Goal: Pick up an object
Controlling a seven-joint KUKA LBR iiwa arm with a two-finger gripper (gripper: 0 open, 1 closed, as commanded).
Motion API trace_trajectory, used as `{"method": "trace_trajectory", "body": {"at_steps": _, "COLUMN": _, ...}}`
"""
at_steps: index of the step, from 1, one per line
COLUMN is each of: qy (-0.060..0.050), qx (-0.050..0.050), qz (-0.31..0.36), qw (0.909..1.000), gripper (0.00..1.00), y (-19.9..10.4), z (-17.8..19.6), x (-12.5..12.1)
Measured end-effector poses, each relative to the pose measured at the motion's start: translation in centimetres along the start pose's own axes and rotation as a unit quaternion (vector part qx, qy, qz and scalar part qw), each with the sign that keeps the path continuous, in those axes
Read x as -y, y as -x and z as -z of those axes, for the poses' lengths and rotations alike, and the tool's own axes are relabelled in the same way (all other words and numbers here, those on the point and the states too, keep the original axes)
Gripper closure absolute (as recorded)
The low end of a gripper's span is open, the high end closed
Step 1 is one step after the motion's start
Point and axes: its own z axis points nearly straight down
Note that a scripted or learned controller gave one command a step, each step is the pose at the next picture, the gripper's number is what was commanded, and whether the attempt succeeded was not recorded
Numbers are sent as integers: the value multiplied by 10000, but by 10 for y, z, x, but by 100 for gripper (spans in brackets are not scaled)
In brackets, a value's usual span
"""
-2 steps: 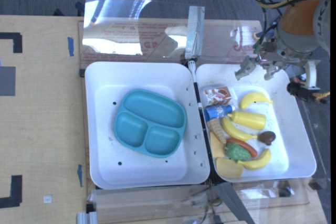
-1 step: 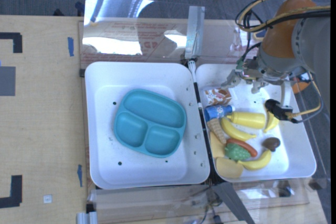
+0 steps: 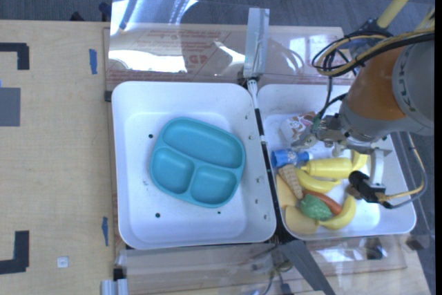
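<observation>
The right bin (image 3: pixel 400 217) is being crowded by toy food: a yellow banana (image 3: pixel 330 169) is being pressed against a second yellow banana (image 3: pixel 342 215), with a cone-shaped piece (image 3: pixel 291 181), a blue-capped item (image 3: pixel 282 158) and a red-and-green piece (image 3: pixel 318 207) being packed close around them. The gripper (image 3: pixel 338 138) is being held low over this pile beneath the grey-and-orange arm (image 3: pixel 390 90), and whether it is open or closed cannot be told. A blue divided plate (image 3: pixel 197 161) is being kept alone in the left bin (image 3: pixel 131 114) on the table (image 3: pixel 48 148).
</observation>
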Motion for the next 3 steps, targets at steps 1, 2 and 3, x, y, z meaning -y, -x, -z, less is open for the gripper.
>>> {"method": "trace_trajectory", "body": {"at_steps": 1, "qy": -186, "qx": -13, "qz": 610, "qw": 9980, "gripper": 0, "y": -20, "z": -18, "x": -60}}
{"method": "trace_trajectory", "body": {"at_steps": 2, "qy": -153, "qx": 1, "qz": 607, "qw": 9980, "gripper": 100, "y": -19, "z": -6, "x": -63}}
{"method": "trace_trajectory", "body": {"at_steps": 3, "qy": -159, "qx": 0, "qz": 604, "qw": 9980, "gripper": 0, "y": -19, "z": -7, "x": -62}}
